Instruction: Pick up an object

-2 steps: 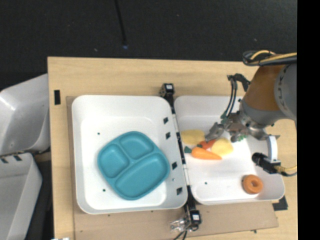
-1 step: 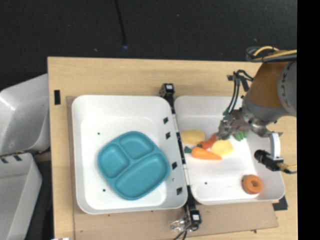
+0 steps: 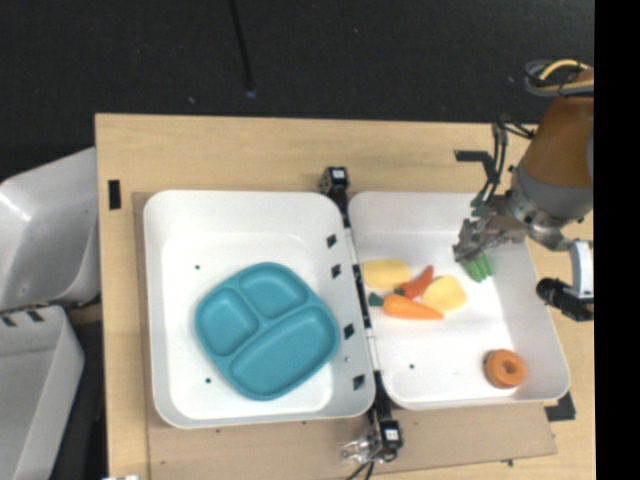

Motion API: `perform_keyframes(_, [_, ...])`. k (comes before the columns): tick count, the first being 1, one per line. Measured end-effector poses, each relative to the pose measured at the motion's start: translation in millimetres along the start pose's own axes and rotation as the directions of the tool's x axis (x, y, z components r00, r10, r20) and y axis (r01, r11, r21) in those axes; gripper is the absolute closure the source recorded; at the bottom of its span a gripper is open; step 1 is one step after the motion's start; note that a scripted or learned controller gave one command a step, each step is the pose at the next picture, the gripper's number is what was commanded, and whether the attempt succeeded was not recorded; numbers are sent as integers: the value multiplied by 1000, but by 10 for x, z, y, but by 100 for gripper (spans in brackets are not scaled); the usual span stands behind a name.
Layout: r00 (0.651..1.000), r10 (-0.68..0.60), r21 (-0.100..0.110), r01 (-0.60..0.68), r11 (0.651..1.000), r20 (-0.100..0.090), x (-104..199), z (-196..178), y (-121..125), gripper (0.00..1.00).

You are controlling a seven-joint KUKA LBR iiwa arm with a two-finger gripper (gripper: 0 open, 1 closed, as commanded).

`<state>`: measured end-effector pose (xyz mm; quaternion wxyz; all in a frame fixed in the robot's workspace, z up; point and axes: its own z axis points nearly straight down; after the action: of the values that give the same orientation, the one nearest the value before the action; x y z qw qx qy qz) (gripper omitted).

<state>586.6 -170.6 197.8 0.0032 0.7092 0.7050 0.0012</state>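
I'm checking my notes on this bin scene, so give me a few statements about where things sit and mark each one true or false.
1. The blue divided plate lies in the left bin. True.
2. The orange ring sits on the blue plate. False: it lies in the right bin, near its front right corner.
3. The gripper is over the right bin, by a green item. True.
4. The carrot lies alone in the left bin. False: it lies in the right bin, among yellow pieces.
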Motion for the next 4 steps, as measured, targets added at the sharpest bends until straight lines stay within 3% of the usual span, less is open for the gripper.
perform_keyframes(1, [1000, -9, 0, 9, 1000, 0, -17, -453, 14, 100])
perform_keyframes(3, [1000, -12, 7, 12, 1000, -4, 940, -320, -115, 100])
perform_keyframes(4, [1000, -11, 7, 11, 1000, -3, 1360, -312, -319, 100])
